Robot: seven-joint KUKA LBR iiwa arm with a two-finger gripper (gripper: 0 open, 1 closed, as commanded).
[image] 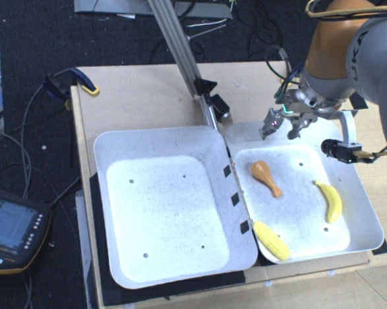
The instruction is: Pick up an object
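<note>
In the right bin (355, 192) lie three objects: an orange-brown drumstick (266, 178) near the middle left, a yellow banana (329, 201) at the right, and a yellow corn cob (272, 240) at the front left corner. My gripper (281, 127) hangs above the bin's far rim, up and to the right of the drumstick. Its two fingers (269, 125) are spread apart with nothing between them.
The left bin (108, 156) sits beside the right one, with black clips along the shared edge. A slanted metal post (183, 52) rises at the back centre. A teach pendant (10, 229) and cables lie off the bench at left.
</note>
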